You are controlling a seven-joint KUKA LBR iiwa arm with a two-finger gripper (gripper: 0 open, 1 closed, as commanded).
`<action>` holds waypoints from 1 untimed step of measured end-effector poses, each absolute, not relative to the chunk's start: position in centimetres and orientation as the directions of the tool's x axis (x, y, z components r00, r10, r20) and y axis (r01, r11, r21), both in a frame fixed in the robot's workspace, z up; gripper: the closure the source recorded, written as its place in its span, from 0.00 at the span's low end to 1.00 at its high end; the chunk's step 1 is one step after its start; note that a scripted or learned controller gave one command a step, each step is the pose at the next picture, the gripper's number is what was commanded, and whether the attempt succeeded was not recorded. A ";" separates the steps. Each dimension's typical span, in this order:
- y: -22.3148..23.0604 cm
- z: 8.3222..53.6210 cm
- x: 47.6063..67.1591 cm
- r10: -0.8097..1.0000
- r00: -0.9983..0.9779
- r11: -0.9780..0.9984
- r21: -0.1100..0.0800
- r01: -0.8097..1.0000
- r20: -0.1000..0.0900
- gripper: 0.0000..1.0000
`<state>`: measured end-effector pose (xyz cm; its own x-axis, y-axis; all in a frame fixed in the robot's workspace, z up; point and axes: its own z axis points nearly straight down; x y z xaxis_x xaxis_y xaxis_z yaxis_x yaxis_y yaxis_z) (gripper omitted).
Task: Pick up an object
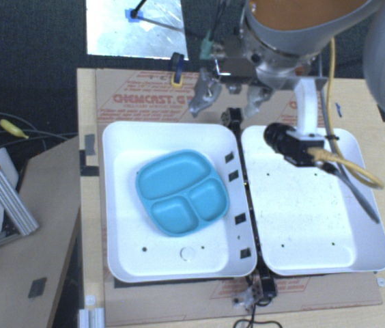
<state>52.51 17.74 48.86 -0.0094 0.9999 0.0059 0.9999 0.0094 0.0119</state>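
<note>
Blue divided plate [181, 190] is our likely target: the one loose object we can see, lying flat in the left bin [121, 183], slightly left of centre, three compartments facing up.

Gripper [228, 100]: two metal fingers spread apart, nothing between them. We place it over the far edge of the bins, about above the seam where they meet, high and clear of the plate. Grey wrist and orange band fill the frame just behind it, upper right.

Outward: right bin [363, 244] carries no loose object that we can make out; a black fitting with a yellow cable [356, 171] hangs over its far part. Cardboard sheet [145, 98] lies under both bins.

Step in hand, as we judge it: approach, before any descent. No grasp yet.

Next move calls for travel leftward and nearer, to set the fingers over the plate. The plate lies low and wide, so we expect the fingers need to straddle a rim or a divider ridge rather than the whole body. Smooth plastic may slip.
</note>
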 end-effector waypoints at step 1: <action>17.5 49.4 52.6 1.000 -0.010 0.010 0.005 1.000 0.002 1.00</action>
